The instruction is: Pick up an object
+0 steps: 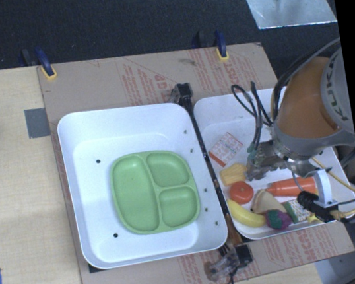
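Centrally, smooth three-compartment green plate (154, 190)

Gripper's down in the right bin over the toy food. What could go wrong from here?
1. Clutter: the tomato, banana, carrot and yellow piece lie packed close, so the gripper may nudge or pinch two at once.
2. The loose black cables hang near the wrist and might snag.
3. The items sit near the right bin wall by the divider, which may block a clean closure.
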Controlling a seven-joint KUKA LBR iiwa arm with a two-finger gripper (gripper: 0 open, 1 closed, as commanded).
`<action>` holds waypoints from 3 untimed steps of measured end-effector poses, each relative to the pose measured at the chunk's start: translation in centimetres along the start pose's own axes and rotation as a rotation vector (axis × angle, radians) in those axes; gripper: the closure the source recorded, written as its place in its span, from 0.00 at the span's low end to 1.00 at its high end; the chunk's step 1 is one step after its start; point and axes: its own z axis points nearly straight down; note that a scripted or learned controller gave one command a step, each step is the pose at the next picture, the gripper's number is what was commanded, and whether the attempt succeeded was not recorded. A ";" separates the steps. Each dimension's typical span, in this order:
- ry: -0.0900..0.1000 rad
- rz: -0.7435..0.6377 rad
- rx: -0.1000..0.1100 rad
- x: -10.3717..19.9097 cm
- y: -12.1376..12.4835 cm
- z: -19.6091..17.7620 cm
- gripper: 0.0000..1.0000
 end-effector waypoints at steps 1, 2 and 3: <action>0.000 0.002 -0.003 -4.0 0.7 -2.3 1.00; -0.001 -0.001 -0.001 -4.1 0.7 -3.3 1.00; 0.000 -0.002 -0.003 2.8 1.0 -7.6 1.00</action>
